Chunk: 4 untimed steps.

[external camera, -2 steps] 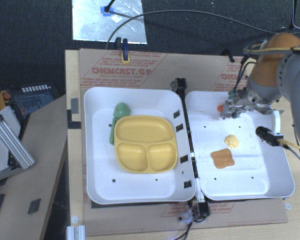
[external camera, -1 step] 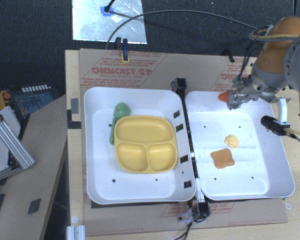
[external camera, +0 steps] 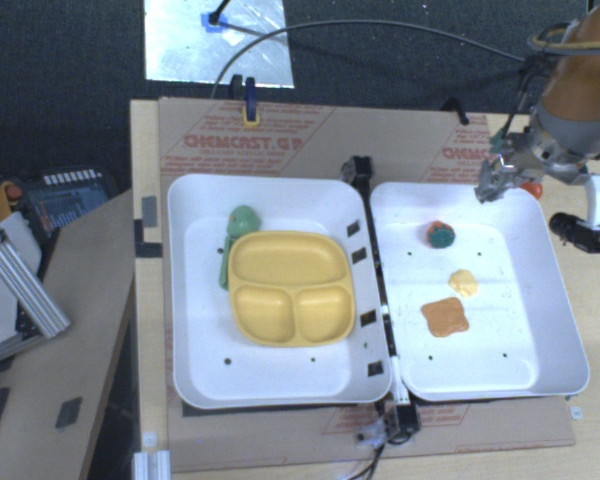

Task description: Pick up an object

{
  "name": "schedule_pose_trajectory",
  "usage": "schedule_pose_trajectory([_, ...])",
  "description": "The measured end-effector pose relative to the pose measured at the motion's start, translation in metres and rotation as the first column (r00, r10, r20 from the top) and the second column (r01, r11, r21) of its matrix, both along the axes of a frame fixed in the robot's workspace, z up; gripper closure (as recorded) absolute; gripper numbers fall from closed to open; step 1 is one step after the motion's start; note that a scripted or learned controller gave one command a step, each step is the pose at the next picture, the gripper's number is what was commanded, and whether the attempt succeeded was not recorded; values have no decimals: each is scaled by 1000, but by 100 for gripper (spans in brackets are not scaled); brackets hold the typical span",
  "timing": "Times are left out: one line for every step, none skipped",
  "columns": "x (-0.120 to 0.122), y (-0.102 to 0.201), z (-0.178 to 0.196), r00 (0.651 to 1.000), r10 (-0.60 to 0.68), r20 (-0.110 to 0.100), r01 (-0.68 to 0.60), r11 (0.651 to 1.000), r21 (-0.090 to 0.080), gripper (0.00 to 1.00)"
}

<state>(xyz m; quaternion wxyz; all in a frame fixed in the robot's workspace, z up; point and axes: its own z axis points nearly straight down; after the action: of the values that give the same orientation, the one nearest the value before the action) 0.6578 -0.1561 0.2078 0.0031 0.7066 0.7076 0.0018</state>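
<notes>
Over right bin's (external camera: 555, 268) far corner, hand (external camera: 497, 183), perhaps empty, teal ball (external camera: 440, 234) nearby

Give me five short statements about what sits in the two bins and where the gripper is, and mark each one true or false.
1. The yellow divided tray lies in the left bin. True.
2. Three small things lie in the right bin: a green and red piece, a pale yellow piece and an orange-brown flat piece. True.
3. The green utensil lies in the right bin. False: it is in the left bin, partly under the tray's upper left edge.
4. The gripper hangs over the tray. False: it is at the right bin's upper right rim.
5. The orange-brown piece lies on the tray. False: it lies on the right bin's floor.
</notes>
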Motion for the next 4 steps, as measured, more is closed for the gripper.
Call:
schedule_pose_trajectory([1, 0, 3, 1000, 2, -4, -2, 1000, 1, 100])
schedule_pose_trajectory([-13, 49, 11, 1000, 7, -5, -7, 1000, 3, 100])
schedule_pose_trajectory([-9, 100, 8, 1000, 8, -4, -8, 1000, 3, 100])
schedule_pose_trajectory([-16, 144, 6, 1000, 7, -7, -7, 1000, 3, 100])
